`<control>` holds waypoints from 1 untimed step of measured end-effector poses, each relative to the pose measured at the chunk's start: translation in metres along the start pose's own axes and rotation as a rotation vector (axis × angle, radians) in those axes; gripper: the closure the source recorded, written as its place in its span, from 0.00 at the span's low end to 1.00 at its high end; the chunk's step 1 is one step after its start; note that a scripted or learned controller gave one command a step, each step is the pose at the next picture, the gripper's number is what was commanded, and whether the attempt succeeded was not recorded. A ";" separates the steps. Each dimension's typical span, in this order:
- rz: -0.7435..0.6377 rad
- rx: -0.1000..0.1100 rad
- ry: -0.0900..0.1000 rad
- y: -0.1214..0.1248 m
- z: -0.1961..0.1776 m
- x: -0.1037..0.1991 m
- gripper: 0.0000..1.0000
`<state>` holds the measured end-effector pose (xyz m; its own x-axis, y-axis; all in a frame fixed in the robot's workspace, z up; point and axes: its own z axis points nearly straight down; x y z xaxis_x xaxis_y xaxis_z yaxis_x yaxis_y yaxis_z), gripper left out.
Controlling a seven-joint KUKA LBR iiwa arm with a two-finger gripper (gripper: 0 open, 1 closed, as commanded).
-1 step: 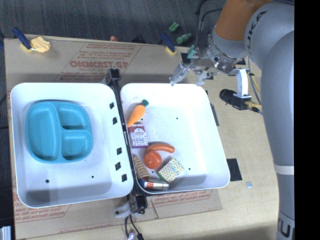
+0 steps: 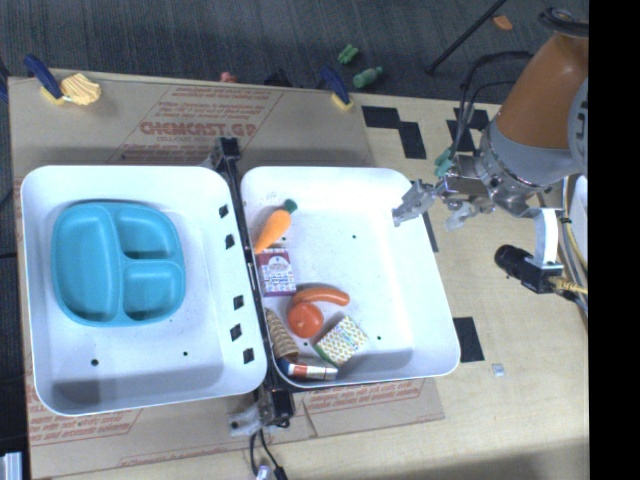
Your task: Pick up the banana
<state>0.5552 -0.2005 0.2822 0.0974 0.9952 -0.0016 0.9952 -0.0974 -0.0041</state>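
Two shallow white plastic bins sit side by side; along the right bin [image 2: 400,348]'s near left side lie a small patterned box [image 2: 343,340], a red tomato-like ball [image 2: 306,319], an orange curved piece [image 2: 320,296] that may be the banana, and a toy carrot [image 2: 273,227] farther back. The left bin [image 2: 40,198] holds a blue sectioned plastic tray [image 2: 118,261]. Over the right bin's far right rim hangs the metal two-finger gripper [image 2: 425,200], its fingers apart and holding nothing.

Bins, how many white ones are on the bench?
2. The left bin holds a blue tray. The right bin holds small toy foods, and the gripper is at its upper right edge.
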 end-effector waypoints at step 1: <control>0.061 0.002 0.003 -0.017 0.065 0.066 0.00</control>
<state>0.5448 -0.1338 0.2168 0.1579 0.9875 0.0007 0.9874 -0.1578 -0.0062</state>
